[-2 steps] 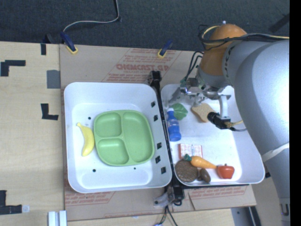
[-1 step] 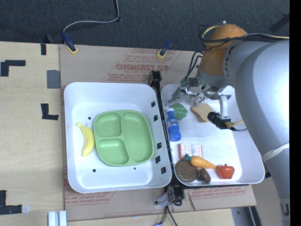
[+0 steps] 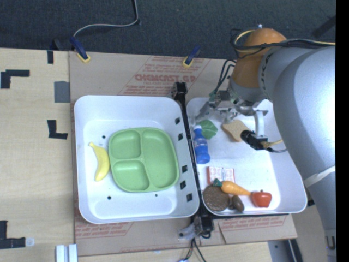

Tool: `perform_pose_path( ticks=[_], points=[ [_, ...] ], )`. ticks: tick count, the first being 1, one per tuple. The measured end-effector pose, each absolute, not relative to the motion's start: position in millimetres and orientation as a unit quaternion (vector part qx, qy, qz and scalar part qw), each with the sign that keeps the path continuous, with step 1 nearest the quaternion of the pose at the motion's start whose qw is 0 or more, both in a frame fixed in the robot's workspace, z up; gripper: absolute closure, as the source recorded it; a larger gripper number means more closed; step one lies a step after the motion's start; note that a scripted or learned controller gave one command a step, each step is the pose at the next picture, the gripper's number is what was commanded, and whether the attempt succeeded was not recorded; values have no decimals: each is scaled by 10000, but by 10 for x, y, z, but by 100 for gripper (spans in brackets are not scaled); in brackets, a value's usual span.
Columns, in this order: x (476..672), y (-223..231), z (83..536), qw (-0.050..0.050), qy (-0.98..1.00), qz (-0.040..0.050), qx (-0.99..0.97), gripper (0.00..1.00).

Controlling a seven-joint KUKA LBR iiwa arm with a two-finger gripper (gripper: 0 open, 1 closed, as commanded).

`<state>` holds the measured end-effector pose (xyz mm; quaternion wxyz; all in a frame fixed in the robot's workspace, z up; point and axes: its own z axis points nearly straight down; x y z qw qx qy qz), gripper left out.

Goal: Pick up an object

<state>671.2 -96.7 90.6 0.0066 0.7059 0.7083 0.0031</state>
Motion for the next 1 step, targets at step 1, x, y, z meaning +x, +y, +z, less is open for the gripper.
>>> perform_pose_path(
  ticks=[1],
  points=[
    [6722, -948, 906, 69, 7078, 31, 7064, 0]
  ],
)
